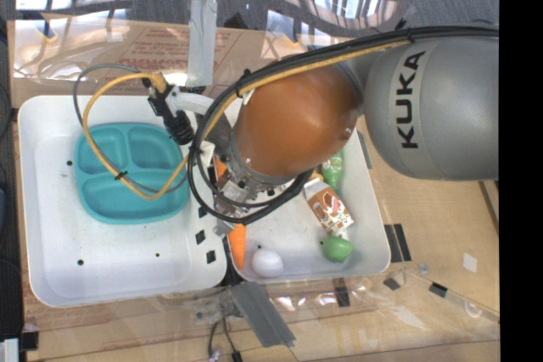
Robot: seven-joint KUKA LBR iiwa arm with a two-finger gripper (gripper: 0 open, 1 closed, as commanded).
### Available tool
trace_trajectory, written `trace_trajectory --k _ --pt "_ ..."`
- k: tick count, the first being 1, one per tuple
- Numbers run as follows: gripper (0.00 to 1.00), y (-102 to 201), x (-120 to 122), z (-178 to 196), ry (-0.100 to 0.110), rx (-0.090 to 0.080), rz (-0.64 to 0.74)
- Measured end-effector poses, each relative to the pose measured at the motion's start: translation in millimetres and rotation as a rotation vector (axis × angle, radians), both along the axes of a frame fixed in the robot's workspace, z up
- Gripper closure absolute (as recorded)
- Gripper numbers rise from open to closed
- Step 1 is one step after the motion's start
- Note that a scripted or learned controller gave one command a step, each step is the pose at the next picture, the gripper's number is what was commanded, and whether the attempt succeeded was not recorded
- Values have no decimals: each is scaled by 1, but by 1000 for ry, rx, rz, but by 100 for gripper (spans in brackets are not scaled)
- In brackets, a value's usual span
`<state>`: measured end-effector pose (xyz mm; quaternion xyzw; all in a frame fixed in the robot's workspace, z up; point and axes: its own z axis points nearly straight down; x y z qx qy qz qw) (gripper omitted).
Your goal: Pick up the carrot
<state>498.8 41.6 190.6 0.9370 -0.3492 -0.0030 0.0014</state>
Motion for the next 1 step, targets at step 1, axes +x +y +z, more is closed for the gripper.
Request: trace_trajectory --k 1 --pt "100 -11 10 52 -6 4 414"
